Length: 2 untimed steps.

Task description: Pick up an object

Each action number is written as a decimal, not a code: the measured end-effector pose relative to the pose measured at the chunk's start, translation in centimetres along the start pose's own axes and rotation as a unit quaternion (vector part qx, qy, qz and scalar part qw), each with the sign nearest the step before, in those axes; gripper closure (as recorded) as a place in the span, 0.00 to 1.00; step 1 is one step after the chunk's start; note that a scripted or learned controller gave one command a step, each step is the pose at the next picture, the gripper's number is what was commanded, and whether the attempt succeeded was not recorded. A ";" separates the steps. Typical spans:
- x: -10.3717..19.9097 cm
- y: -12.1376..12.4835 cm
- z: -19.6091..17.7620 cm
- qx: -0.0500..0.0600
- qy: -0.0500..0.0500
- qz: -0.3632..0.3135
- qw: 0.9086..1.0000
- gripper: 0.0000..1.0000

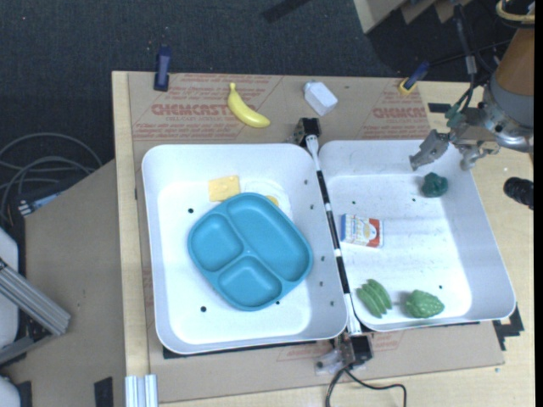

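My gripper hovers over the far right corner of the right bin, its fingers spread open with nothing between them. A small dark green object lies just below the fingertips on the bin floor. Further into the same bin are a small white, red and blue carton, a green pea pod and a light green leafy piece near the front edge.
The left bin holds a blue divided tray and a yellow block behind it. On the bench behind the bins lie a banana, a white block and a blue item.
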<state>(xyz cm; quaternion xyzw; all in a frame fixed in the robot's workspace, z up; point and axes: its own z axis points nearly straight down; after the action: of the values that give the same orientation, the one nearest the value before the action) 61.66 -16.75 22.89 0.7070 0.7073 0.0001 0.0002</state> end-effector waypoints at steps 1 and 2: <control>-4.0 3.4 5.5 0.000 -0.001 0.000 1.000 0.00; -4.6 2.6 9.2 0.001 0.000 0.000 1.000 0.00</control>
<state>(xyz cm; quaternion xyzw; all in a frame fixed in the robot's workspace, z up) 64.30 -21.30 13.68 0.7071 0.7071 -0.0003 -0.0004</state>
